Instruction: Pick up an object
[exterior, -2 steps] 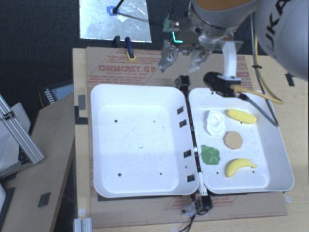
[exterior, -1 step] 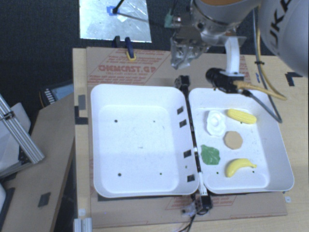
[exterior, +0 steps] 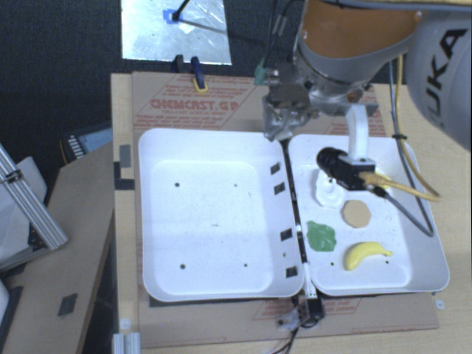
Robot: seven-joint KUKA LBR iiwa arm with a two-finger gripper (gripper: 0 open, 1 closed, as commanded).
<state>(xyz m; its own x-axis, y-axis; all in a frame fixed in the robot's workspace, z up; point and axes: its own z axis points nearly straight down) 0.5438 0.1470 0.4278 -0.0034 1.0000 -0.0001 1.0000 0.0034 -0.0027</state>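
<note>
Banana (exterior: 366, 254): right bin (exterior: 424, 271), at 5 o'clock, well apart from gripper (exterior: 279, 126).
Arm (exterior: 354, 21): reaching down over bins' far edge.
Grip: cannot tell.

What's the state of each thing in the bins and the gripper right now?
gripper: raised over the far end of the divider between the bins, nothing seen in it
banana: lying flat in the right bin, near front
green piece: lying flat, by the divider
tan round piece: lying flat, apart from the banana
white piece: resting partly under the black fixture
left bin: level on the bench
</note>
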